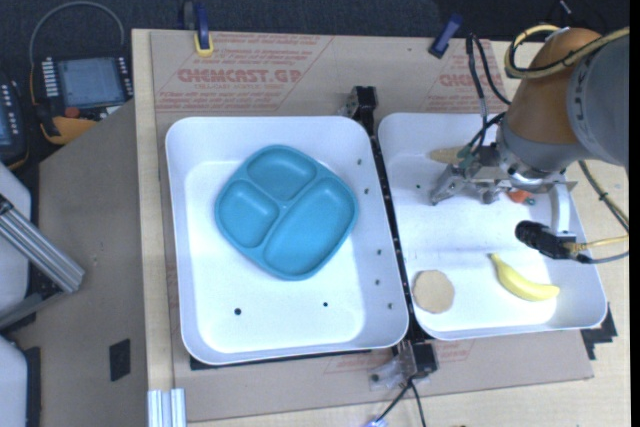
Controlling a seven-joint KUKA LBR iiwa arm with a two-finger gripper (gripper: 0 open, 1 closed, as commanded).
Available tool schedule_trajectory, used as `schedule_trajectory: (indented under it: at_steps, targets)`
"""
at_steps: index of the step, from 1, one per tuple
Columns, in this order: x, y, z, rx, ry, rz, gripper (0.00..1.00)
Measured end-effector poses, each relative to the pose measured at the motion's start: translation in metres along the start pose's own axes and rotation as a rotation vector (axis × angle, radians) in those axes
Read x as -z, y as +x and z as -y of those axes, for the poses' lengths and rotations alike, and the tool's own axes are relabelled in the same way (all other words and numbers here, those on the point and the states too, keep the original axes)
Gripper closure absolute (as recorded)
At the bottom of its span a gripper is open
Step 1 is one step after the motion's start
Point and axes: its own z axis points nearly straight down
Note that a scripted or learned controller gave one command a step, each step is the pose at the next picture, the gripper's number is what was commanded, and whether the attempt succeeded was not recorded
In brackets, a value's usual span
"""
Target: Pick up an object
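The hand (470, 185) hangs low over the upper part of the right bin (470, 245), below the orange wrist band. Its metal linkage spreads out toward the left. Whether it is open or closed cannot be told from this view, and nothing is visibly clamped in it.

Candidate objects in the right bin:

1. Banana (522, 280). Lies flat near the lower right corner, well apart from the hand. It looks like a light toy piece, probably smooth and somewhat slippery. The curved body is narrow across its width, so a grasp across the middle of the curve appears the most secure. The tapered ends would likely slip out.

2. Tan disc (434, 290). Lies flat near the lower left corner of the same bin, close to the divider. It appears thin and light. A flat item offers little height to pinch, so a grasp across its edge would need the hand almost touching the bin floor.

3. Small pale object (447, 155). Lies just beside the hand near the upper rim. It is too small to identify.

The left bin (200, 215) holds a blue divided plate (287, 211), lying flat in the centre. It appears rigid and wide. Only its raised rim or a divider ridge looks narrow enough to pinch.

The banana is judged the easiest pick.
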Motion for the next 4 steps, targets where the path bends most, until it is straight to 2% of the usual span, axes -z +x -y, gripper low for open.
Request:
schedule_trajectory:
  at_steps: [1, 2, 4]
  targets:
    - [0.012, 0.000, -0.001, -0.001, -0.004, 0.001, 1.00]
    - [0.074, 0.005, 0.001, 0.001, -0.013, 0.003, 1.00]
    - [0.175, 0.010, 0.004, 0.001, -0.014, 0.004, 1.00]
